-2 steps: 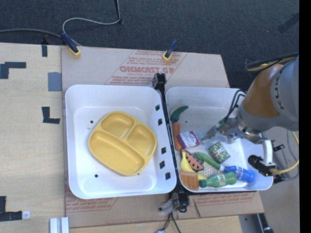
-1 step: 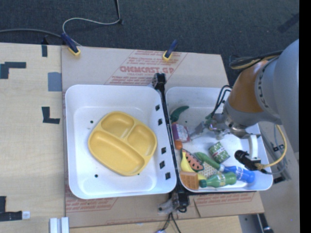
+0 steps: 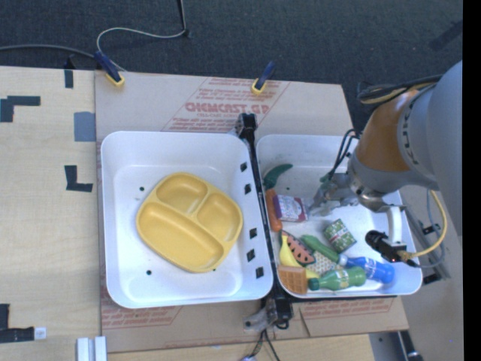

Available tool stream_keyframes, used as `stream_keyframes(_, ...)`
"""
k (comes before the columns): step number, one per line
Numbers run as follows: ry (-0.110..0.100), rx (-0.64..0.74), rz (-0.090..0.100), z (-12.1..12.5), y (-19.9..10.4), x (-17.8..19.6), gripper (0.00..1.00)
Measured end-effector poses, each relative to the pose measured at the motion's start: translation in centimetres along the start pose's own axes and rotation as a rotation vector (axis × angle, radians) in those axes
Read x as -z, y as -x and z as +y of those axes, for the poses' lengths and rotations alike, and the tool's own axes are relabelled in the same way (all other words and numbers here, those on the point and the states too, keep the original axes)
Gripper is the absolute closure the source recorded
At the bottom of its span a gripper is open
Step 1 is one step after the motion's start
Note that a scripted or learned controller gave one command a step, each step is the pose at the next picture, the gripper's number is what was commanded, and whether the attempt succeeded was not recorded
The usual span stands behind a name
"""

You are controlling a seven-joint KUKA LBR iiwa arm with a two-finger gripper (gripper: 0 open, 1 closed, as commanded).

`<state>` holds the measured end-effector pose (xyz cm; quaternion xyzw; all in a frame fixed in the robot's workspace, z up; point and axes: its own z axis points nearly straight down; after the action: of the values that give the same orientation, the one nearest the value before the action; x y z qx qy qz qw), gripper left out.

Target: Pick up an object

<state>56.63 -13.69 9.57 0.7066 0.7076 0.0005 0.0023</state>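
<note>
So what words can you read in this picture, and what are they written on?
"CHEMCAST GP": red print on the brown cardboard sheet under the bins, upside down in this view.
More red print beside it on the same sheet: too blurred to read.
Label on the small green can in the right bin: too small to read.
Label on the green bottle: too small to read.
Label on the red and white packet: too blurred to read.
</note>
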Motion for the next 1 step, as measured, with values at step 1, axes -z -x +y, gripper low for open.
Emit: stream_keyframes(1, 0.000, 0.000, 0.000, 0.00, 0.01, -0.01, 0.00)
